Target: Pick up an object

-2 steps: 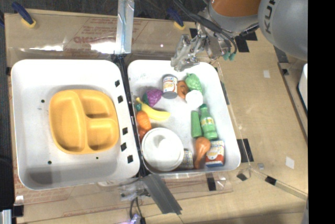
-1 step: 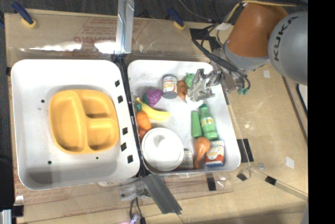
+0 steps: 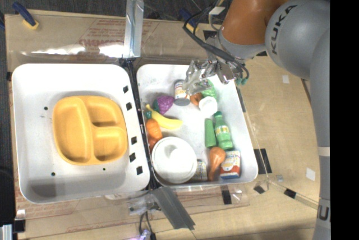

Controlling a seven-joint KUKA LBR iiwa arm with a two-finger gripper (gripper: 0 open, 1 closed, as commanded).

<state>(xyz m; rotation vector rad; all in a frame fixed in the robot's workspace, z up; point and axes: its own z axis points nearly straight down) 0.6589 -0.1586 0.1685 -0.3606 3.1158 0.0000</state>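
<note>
My gripper point(image 3: 201, 77) hangs over the far end of the right bin point(image 3: 247, 138), fingers open and nothing between them. Just beneath its tips lie a small tin can point(image 3: 180, 92), an orange item point(image 3: 196, 100) and a green bottle with a white cap point(image 3: 208, 103). Nearby are purple grapes point(image 3: 164, 103), a yellow banana point(image 3: 166, 120) and a carrot-like orange piece point(image 3: 153, 130). Farther forward sit a green bottle point(image 3: 223, 131), a green stick point(image 3: 210, 133), a brown pear-shaped item point(image 3: 215, 158), a small carton point(image 3: 231, 164) and a stack of white bowls point(image 3: 173, 158).
The left bin point(image 3: 28, 93) holds a yellow divided tray point(image 3: 90, 128). A metal divider bracket point(image 3: 133, 28) stands at the far edge between the bins. The grey arm with its orange band point(image 3: 249, 14) reaches in from the upper right, cables trailing from it.
</note>
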